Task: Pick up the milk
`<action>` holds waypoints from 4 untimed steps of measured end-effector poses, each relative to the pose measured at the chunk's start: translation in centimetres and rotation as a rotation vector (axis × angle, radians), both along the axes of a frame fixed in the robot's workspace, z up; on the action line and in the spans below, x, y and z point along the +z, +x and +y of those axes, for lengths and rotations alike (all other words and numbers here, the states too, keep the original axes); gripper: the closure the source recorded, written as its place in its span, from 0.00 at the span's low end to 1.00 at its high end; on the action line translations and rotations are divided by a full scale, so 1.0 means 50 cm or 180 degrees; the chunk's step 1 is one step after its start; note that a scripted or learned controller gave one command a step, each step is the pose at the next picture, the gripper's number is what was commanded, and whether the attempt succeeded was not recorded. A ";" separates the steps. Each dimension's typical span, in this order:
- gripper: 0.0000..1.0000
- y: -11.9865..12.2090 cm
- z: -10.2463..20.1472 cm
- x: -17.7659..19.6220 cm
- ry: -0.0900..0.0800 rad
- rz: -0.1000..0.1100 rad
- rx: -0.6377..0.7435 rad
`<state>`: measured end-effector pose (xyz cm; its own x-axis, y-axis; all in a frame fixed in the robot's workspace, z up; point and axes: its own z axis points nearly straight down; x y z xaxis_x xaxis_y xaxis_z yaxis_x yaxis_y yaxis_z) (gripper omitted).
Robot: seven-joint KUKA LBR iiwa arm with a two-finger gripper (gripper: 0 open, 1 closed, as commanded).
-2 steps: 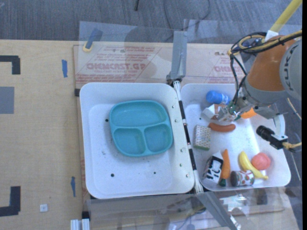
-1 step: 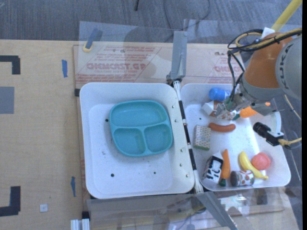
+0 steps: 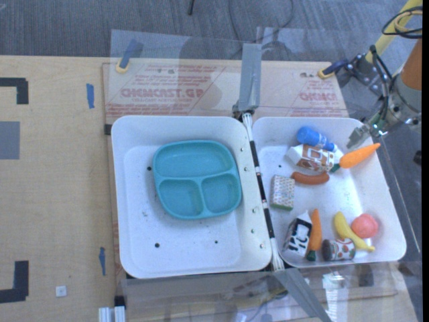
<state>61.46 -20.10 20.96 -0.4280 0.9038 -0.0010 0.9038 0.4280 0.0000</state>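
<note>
Currently gripper point(image 3: 358, 136) hovers at right bin's far right edge, finger state unclear; milk carton point(image 3: 298, 236) lies well toward near-left, long axis roughly upright in view

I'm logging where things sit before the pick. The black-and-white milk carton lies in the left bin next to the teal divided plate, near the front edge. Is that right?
Not quite. In the camera view, the milk carton lies in the right bin, near its front edge, beside a small carrot. The teal divided plate sits alone in the left bin.
</note>
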 end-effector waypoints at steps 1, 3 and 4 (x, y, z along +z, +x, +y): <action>0.00 0.000 0.001 0.000 0.0000 0.0002 0.0003; 0.00 0.108 0.107 -0.016 -0.0004 -0.0005 -0.0650; 0.00 0.069 0.015 -0.238 0.0002 0.0001 -0.0375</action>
<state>64.92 -19.33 9.06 -0.3189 0.9478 -0.0002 0.9478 0.3189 -0.0003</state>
